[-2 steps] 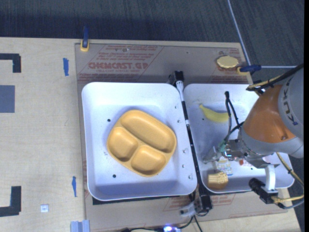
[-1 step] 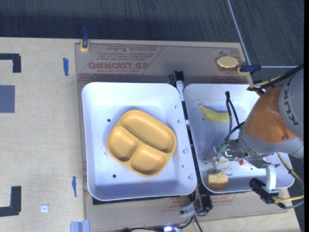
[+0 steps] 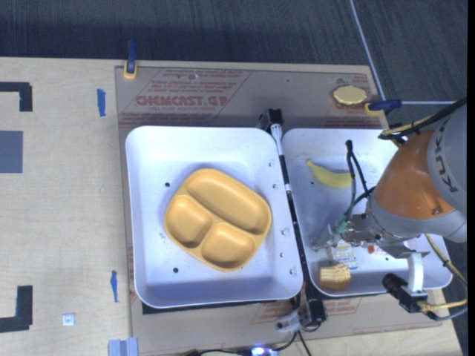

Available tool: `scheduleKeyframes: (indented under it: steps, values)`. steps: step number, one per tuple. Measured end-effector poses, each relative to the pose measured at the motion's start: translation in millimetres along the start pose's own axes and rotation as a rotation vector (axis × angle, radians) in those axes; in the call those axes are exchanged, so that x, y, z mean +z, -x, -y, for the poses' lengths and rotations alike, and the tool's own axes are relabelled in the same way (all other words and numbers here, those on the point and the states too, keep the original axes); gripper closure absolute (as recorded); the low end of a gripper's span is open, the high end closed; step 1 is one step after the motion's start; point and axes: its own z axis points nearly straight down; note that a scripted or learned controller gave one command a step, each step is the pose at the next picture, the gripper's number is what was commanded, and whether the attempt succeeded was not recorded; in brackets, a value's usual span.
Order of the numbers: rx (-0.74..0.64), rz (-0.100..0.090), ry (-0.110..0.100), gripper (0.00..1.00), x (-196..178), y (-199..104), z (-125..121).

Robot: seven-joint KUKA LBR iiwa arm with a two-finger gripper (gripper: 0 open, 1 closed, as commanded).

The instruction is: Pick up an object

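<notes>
Where the arm [image 3: 419,188] comes in from the right of the frame, its grey body and orange band cover much of the right bin [image 3: 297,199], leaving open floor only along that bin's left side and upper part. Under the wrist, the gripper [image 3: 345,237] sits low in the bin, at the centre right of the frame; dark cables and the wrist itself overlap it, so I cannot tell whether it holds anything.

A banana [image 3: 330,173] lies in the upper part of the right bin, apart from the gripper, with clear white floor to its left. Near the bin's lower edge rests a small tan object [image 3: 335,276], just below the gripper; whether the two touch is hard to make out. Between them sits a small white item with red marks [image 3: 344,254], partly hidden and too small to name.

The left bin [image 3: 148,221] fills the middle of the frame. A yellow divided tray [image 3: 217,218] lies tilted at its centre, with a wide margin of bare white floor all round, well away from every wall. The two bins meet along a dark seam with a black clip [image 3: 274,117] at its upper end.

At the upper right, a round tan disc [image 3: 349,95] lies on the cardboard outside the bins. The arm's far side is cut off by the frame's right edge.
</notes>
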Motion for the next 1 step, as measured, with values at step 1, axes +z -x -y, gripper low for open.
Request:
scheduleKeyframes:
  steps: [1]
  values:
    - [-0.002,-0.002,0.0,0.0,0.0,2.9,0.1]
